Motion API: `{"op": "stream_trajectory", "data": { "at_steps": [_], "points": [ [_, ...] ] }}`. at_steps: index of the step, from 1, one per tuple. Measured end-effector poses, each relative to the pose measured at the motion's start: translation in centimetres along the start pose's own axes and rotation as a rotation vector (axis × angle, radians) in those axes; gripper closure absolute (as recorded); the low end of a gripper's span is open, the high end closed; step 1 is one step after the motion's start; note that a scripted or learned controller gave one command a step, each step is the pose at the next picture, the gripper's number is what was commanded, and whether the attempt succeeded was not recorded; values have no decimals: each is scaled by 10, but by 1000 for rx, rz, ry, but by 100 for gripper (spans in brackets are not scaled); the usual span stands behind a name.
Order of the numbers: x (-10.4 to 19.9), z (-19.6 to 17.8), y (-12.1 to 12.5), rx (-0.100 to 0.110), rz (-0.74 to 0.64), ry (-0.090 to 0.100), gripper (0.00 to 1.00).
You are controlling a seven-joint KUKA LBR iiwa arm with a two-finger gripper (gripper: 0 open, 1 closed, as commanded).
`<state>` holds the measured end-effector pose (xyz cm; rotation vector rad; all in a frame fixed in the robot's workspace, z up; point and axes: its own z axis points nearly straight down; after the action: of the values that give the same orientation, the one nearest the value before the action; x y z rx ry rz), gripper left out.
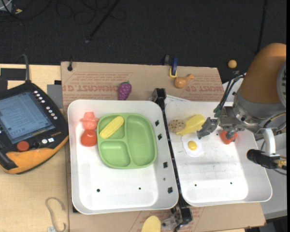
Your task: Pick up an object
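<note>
Gripper (pixel 213 125) on the grey arm with the orange band sits low over the right white bin (pixel 232 190), near its top edge. I cannot tell how it is set or if it has hold of anything, because it looks small and dark from up here.

Its tip is just beside the yellow plastic wedge (pixel 192 123), which lies in the right bin. Next to that wedge is a small round brown cookie (pixel 175 125). Just below them lies a toy fried egg (pixel 194 146), white with a yellow middle. A small red toy (pixel 227 136) sits under the arm, partly hidden.

In the left white bin (pixel 116 197) there is a green plate with 3 parts (pixel 135 151). A yellow toy corn (pixel 110 126) lies on it. A pink and red toy figure (pixel 89 129) stands beside the plate.

Nothing looks lifted yet. Every toy seems to rest on the bin floor. So I think the job is only at the reaching part. The grab and the lift are not done yet. The yellow wedge looks like the closest thing to grab.
</note>
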<state>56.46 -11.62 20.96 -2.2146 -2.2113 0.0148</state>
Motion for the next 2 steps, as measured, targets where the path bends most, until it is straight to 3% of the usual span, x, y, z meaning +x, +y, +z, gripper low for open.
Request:
{"op": "stream_trajectory", "data": {
  "at_steps": [1, 2],
  "points": [
    [0, -7, 3, -14, -2, -2, 0],
    [0, 57, 1, -6, -3, 0, 0]
  ]
}}
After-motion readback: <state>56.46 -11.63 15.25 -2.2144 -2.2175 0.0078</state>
